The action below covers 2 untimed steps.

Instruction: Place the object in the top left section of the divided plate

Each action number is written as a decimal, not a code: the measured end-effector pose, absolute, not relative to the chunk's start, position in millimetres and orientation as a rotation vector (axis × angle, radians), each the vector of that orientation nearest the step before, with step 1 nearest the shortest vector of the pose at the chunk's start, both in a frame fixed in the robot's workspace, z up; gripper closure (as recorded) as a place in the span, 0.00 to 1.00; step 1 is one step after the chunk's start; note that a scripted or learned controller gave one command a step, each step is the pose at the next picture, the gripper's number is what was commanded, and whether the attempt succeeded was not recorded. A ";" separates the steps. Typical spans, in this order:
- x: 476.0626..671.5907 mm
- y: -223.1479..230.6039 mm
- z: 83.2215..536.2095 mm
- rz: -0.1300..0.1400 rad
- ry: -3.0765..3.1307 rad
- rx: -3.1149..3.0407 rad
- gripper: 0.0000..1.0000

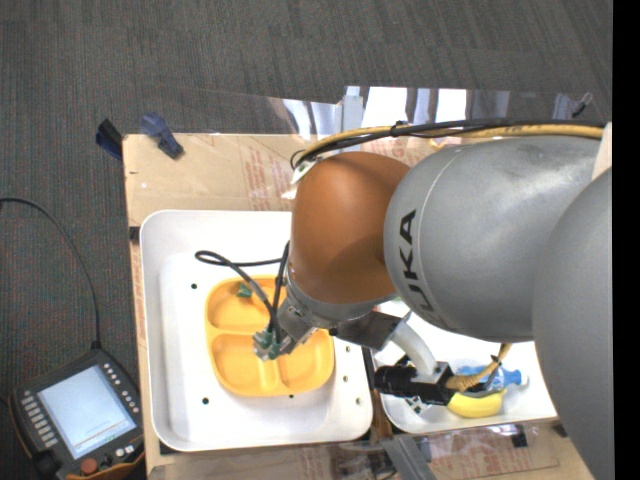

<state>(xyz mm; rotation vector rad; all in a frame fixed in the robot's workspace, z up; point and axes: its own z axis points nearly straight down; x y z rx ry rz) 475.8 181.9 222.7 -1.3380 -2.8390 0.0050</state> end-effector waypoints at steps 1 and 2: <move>518.6 156.6 162.4 0.008 -2.792 -1.427 1.00; 476.0 104.9 191.6 0.006 -2.807 -1.400 1.00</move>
